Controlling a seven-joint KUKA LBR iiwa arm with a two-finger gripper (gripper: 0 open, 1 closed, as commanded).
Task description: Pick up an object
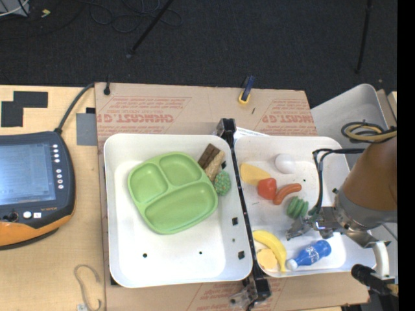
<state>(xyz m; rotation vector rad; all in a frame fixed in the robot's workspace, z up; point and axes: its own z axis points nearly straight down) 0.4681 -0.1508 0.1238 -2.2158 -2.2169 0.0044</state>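
Note:
My gripper [300, 228] hangs low over the right bin [329, 149], in its lower middle. It sits just below a small green ridged toy [297, 207] and just above a blue bottle [310, 253] lying on its side. A yellow banana [272, 245] and an orange slice [265, 260] lie to its left near the bin's front. Further back are a red pepper [266, 188], an orange sausage-shaped piece [288, 192], a yellow wedge [253, 172] and a white egg [284, 163]. Nothing is visibly held.
The left bin [123, 251] holds a green divided plate [172, 192], a brown block [211, 156] and a green ball [222, 183]. A black divider [237, 199] runs between the bins. A teach pendant [32, 180] lies at far left. Black cables [321, 173] loop beside the arm.

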